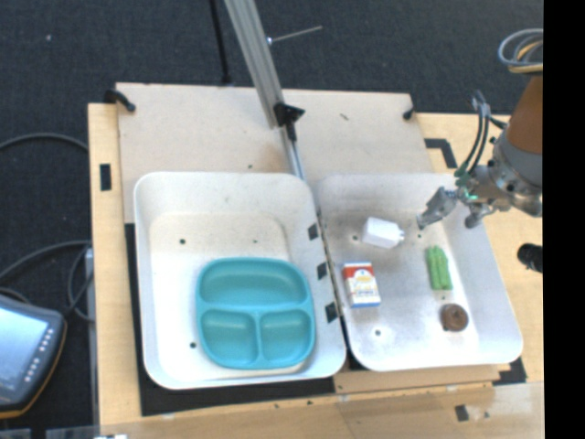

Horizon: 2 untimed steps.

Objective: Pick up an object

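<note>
The right bin (402, 350) holds a small white object (383, 233), a red and white box (362, 285), a green oblong piece (439, 269) and a brown round piece (453, 317). My gripper (452, 208) hangs over the bin's upper right part, above and just right of the white object and above the green piece. Its two grey fingers point down-left with a gap between them and nothing in that gap.
The left bin (164, 218) carries a teal divided tray (255, 312). A slanted metal pole (256, 48) rises behind the bins. A handheld screen (23, 355) lies at the lower left, off the bench.
</note>
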{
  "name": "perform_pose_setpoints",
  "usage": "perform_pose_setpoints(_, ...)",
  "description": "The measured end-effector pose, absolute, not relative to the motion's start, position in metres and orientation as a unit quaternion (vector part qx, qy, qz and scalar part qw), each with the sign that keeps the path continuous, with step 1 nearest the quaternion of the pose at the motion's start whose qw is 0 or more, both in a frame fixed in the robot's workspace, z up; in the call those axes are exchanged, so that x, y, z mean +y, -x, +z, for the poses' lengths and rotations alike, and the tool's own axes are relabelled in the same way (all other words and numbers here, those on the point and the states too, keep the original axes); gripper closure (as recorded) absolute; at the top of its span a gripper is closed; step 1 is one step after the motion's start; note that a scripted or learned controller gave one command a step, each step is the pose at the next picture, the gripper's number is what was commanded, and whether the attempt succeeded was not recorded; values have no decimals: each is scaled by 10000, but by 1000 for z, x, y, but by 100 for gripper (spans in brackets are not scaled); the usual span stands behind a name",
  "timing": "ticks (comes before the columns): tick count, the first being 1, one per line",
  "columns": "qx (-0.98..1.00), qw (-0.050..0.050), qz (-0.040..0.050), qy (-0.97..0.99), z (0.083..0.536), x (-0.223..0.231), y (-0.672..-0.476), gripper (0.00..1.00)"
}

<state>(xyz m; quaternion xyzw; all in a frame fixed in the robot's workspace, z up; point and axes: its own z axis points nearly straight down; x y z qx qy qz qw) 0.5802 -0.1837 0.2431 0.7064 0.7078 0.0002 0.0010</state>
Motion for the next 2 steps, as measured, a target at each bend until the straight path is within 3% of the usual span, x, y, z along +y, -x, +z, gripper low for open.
perform_pose_setpoints(1,7105,27,32,-7037,306,-111,-573,0)
perform_pose_setpoints(2,7089,20,10,-7053,313,-116,-573,100)
